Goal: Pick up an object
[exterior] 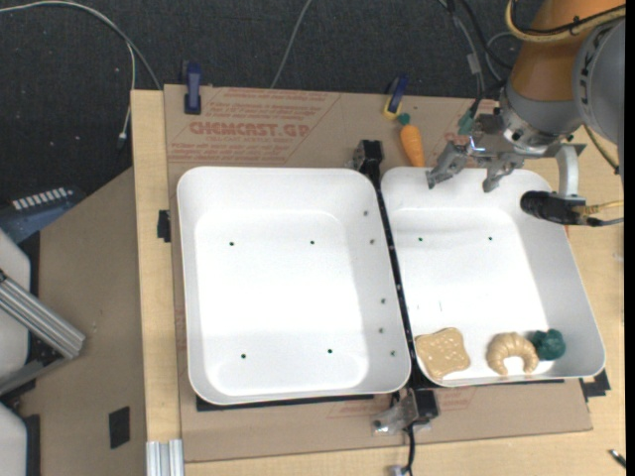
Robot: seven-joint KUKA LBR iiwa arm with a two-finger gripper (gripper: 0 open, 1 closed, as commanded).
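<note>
My gripper [466, 175] hangs over the far edge of the right bin [496, 266], its two fingers spread apart with nothing between them. Three objects lie along the near edge of that bin, well away from the gripper: a tan slice of toast [443, 352], a pale croissant [513, 353] and a small dark green piece [547, 343] touching the croissant's right side. An orange carrot [411, 144] lies on the cardboard just beyond the bin, left of the gripper.
The left bin [283, 276] sits beside the right one, joined along a black divider with clips [369, 155]. Blue clamps [192, 85] hold the cardboard base at the back. Cables run behind the bench.
</note>
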